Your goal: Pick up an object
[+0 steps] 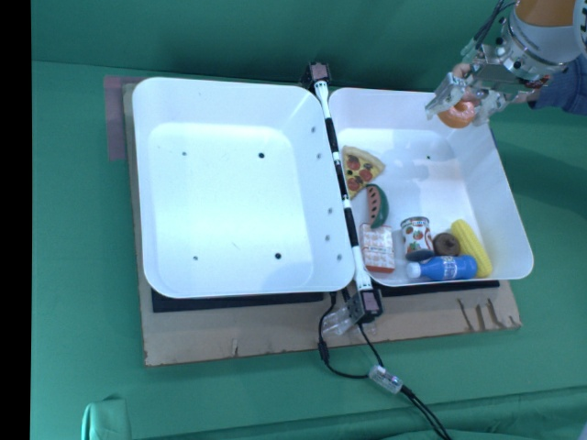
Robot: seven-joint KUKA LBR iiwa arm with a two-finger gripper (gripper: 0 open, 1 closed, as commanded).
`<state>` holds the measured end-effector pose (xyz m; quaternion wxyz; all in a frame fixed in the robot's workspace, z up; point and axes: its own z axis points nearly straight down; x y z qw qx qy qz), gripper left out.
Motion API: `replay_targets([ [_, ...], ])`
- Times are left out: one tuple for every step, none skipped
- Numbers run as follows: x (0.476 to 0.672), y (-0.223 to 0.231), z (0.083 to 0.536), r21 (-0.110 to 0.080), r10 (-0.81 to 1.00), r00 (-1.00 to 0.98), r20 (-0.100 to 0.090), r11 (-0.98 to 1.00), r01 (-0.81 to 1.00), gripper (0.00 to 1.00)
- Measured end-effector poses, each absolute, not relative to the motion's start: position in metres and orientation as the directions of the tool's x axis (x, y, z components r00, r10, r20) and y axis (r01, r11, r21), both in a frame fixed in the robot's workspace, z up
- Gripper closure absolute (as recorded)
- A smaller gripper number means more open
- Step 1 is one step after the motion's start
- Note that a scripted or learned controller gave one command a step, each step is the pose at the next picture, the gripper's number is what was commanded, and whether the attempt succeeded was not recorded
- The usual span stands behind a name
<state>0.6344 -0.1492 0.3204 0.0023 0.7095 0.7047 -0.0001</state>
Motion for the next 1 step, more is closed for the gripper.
replay_targets([
  [0.6364, -0.1510, 0.3362, 0.014, 1.000, 0.011, -0.009, -0.011, 1.000, 1.00],
])
